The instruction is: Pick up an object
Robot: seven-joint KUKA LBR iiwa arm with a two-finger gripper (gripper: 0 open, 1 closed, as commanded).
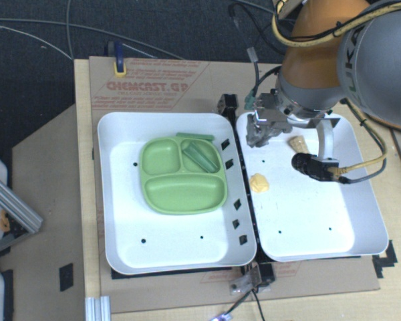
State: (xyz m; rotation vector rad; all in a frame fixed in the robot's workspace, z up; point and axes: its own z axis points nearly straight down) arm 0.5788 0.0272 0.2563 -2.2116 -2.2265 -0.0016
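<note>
Gripper (260,134) hangs over the right bin's (321,236) upper-left corner with no object visibly between its fingers, though their spread I cannot tell, so it should centre over the small yellow piece (258,182) nearby before descending squarely.

Item: cardboard sheet (154,79) lying under the two bins. Red print along its far edge, beyond the left bin, reads "CHEMCAST GP" in large outlined letters. Smaller red lines stand above and below that word, too small and faint to read. No other legible marking.
</note>
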